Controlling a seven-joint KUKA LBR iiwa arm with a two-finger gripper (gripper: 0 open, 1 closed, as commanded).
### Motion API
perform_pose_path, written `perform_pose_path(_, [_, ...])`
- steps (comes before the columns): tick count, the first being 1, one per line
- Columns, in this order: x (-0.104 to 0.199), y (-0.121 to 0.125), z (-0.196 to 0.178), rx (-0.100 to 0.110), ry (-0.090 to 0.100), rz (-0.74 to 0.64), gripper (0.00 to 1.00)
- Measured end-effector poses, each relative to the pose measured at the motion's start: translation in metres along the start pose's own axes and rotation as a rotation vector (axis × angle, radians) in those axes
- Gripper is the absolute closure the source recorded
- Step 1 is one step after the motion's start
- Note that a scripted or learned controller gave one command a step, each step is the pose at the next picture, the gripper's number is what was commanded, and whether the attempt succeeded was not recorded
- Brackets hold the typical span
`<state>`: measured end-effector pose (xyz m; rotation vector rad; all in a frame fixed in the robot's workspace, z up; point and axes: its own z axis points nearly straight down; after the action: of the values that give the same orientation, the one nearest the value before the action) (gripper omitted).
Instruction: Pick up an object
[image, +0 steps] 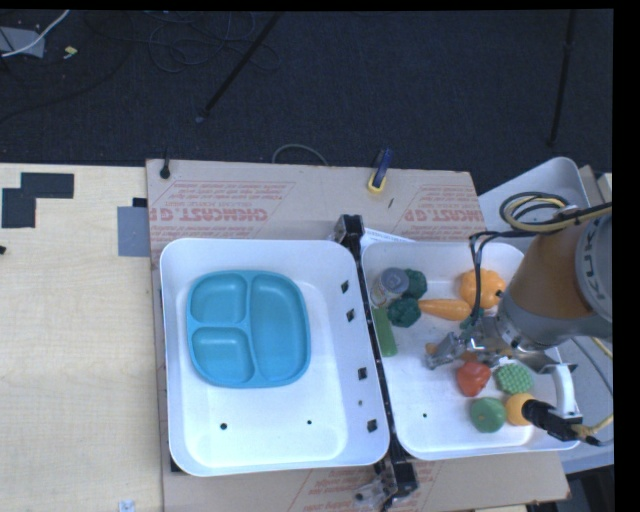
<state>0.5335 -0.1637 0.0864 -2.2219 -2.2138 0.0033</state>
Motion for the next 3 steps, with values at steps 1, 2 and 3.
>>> perform_pose_path(1, [-0.001,0.000,-0.012,-0.001,0.000,0.005,1.00])
perform_pose_path(2, [0.000,-0.002,-0.072,-0.007,-0.002,-0.005,1.00])
perform_pose_path(3, [-0.002,0.001,-0.115,-0.007,-0.003,-0.004,1.00])
